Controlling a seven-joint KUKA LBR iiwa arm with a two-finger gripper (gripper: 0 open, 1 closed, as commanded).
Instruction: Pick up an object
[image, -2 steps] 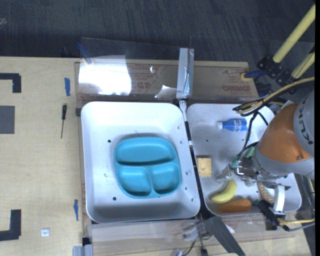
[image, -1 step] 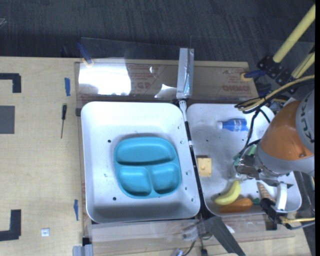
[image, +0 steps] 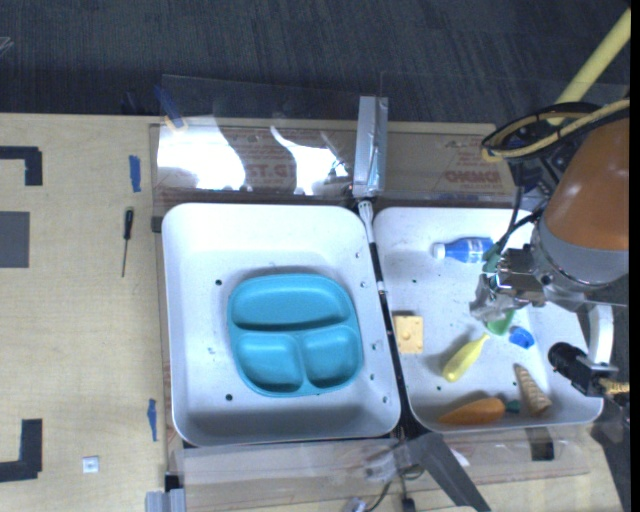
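Carrot (image: 473, 410): smooth orange taper with a green stub at its right end, lying flat along the near wall of the right bin (image: 436, 232).
Cone (image: 531, 388): ridged tan wafer shape, narrow end pointing away from the near wall, just right of the carrot near the bin's near right corner.
Banana (image: 464, 357): glossy yellow, slightly curved, lying on a slant in the middle of the right bin floor, apart from the carrot.
Cheese block (image: 407, 333): small pale yellow cube with pitted faces, close to the right bin's left wall.
Blue piece (image: 521, 337): small rounded bright blue item, just beside the hand; its shape is too small to tell.
Hand (image: 497, 316): metallic grey, over the middle of the right bin, with something greenish at its tip; cannot tell whether the fingers are apart or together, or whether anything is clamped.
Arm (image: 595, 205): broad orange band above a grey wrist, yellow and black cables looped over it, at the right edge.
Bottle (image: 463, 249): clear plastic with a blue label and white cap, on its side toward the far wall of the right bin.
Left bin (image: 190, 235): shallow matte white plastic with rounded corners.
Tray (image: 294, 332): smooth sky-blue plate, rounded, three compartments, centred on the left bin floor.
Counter (image: 75, 300): pale wood grain, black tape marks along its left edge.
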